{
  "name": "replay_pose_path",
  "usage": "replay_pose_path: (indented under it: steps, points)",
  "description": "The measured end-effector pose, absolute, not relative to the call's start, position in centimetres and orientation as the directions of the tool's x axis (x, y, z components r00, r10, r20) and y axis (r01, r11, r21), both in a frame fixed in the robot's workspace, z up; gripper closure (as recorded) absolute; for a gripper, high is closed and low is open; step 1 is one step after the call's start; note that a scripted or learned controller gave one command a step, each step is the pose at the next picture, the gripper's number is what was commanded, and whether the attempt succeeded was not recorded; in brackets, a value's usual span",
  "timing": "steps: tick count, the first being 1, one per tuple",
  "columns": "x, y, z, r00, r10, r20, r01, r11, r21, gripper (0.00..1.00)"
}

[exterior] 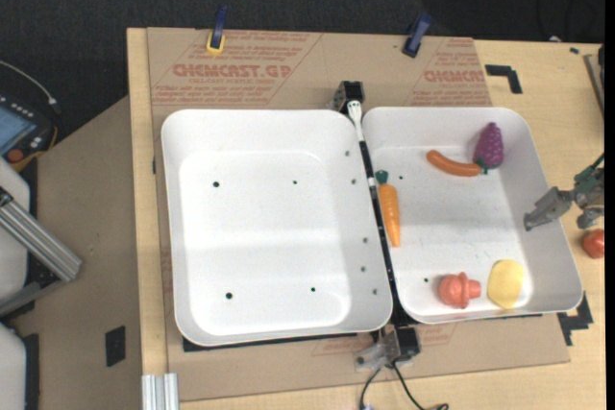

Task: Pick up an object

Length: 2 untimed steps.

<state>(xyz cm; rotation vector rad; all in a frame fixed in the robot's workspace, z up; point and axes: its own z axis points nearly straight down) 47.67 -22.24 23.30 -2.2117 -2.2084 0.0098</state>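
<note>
1. We see the gripper [550, 207] at the right bin's [452, 144] right edge — whether it is parted or closed we cannot tell.
2. Nearest it lies the lemon [506, 283], in the near right corner, apart from it.
3. 1 carrot [388, 215] rests along the left edge.

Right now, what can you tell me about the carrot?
The carrot looks like a plastic toy: smooth orange body with a small green top. It lies flat in the right bin, along the bin's left wall, green end pointing away from the camera and tip toward it. It seems to touch that wall; no other toy touches it.
</note>
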Motion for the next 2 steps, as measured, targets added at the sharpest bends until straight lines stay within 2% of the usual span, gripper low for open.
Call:
replay_pose_path:
  steps: [1,2]
  points:
    - [48.1,-22.5,40.5,-0.002,1.0,-0.009,1.0,0.002,0.02,0.0]
    - [48.5,-17.0,49.8,-0.007,1.0,-0.004,1.0,0.007,0.015,0.0]
